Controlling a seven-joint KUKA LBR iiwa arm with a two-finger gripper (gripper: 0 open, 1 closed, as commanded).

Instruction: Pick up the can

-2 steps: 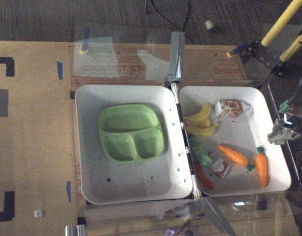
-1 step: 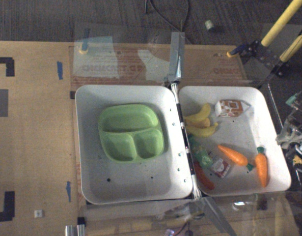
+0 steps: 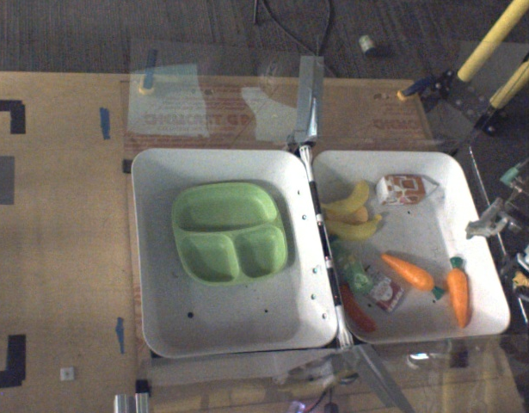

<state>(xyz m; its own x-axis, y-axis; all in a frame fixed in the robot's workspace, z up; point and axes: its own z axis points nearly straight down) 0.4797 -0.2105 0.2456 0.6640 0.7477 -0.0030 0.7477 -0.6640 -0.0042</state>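
Observation:
The can (image 3: 387, 292), small with a red and white label, lies on its side near the front of the right bin (image 3: 436, 166). It sits between a green packet (image 3: 359, 276) and an orange carrot (image 3: 409, 272). A grey part of my gripper (image 3: 490, 223) pokes in over the right bin's right rim, well to the right of the can and apart from it. Nothing is between the gripper and any object.
The right bin also holds two bananas (image 3: 352, 213), a white and orange pouch (image 3: 404, 189), a second carrot (image 3: 458, 295) and a red pepper (image 3: 355, 309). A green divided plate (image 3: 231, 232) lies in the left bin (image 3: 161, 317). Yellow-handled clamps (image 3: 496, 33) stand at the back right.

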